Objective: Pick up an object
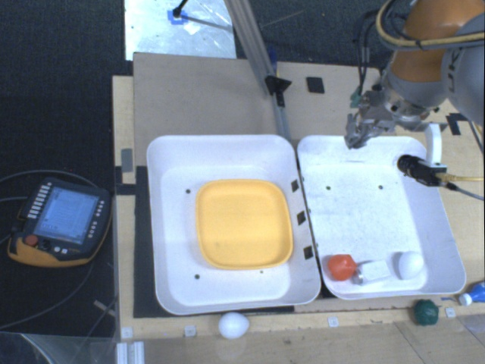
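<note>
Two white bins sit side by side on the bench. My claw (356,137) hangs over the right bin's (379,203) far edge; its grip I cannot tell. The red object (340,267), tube (373,271) and white ball (409,265) lie well apart from it, along the near edge.

Floor (61,67): dark, speckled, carpet-like, around the bench on the left and top. Bench (204,97): tan board top, paler edge strip in front. Bright patch (178,14): glossy pale panel at top, with a blue mark (kind unclear). Pole (254,44): grey, slanting down from the top to the board. Pendant (57,222): control handset with lit blue screen, on the floor at left, cable (15,180) looping from it. Light: even, soft shadows.
</note>
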Robot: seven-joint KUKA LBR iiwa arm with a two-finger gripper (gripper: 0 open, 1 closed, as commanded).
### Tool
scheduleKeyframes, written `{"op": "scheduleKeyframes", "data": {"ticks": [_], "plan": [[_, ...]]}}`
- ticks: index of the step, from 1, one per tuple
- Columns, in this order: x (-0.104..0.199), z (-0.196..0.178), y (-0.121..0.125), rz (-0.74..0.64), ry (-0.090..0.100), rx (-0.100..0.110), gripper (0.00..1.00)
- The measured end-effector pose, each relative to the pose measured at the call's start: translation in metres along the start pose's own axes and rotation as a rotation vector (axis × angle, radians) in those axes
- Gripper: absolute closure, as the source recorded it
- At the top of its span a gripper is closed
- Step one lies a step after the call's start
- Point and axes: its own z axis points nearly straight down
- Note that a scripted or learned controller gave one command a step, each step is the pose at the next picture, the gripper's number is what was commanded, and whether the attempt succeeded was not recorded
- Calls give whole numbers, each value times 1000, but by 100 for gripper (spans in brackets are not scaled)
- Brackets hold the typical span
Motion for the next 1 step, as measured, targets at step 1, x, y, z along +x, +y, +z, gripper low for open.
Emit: {"op": "scheduleKeyframes", "data": {"ticks": [1], "plan": [[45,12,-16,0,0,2,100]]}}
